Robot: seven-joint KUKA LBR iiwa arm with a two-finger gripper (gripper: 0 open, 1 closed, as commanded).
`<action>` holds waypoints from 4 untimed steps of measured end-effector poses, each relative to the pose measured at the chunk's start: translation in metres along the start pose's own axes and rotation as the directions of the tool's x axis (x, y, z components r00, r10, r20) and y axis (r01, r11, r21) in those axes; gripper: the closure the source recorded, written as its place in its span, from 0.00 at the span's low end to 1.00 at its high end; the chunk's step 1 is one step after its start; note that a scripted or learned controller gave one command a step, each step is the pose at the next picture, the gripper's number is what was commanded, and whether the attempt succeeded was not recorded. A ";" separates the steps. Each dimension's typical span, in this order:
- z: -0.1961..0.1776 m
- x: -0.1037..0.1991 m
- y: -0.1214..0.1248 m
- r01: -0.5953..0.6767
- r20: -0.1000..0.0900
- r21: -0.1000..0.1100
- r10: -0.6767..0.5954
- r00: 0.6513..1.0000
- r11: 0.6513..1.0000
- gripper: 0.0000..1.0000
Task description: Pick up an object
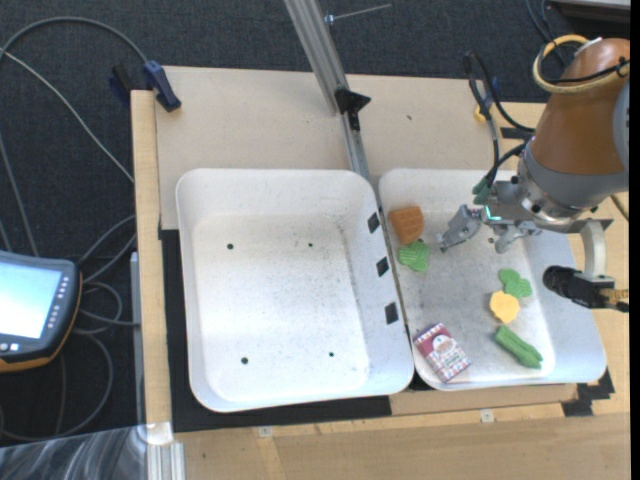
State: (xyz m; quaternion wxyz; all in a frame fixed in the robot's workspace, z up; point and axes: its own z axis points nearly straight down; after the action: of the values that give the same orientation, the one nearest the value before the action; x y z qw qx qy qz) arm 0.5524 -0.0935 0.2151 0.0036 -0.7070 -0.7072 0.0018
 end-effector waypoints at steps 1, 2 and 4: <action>-0.002 0.000 0.001 0.000 0.001 -0.006 0.000 1.000 1.000 0.00; 0.040 0.001 0.004 -0.001 0.000 -0.001 0.001 1.000 1.000 0.00; 0.124 0.007 0.003 0.000 0.000 -0.002 0.000 1.000 1.000 0.00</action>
State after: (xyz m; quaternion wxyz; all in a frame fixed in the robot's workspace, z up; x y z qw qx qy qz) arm 0.5544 -0.0858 0.0911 0.0028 -0.7070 -0.7072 0.0013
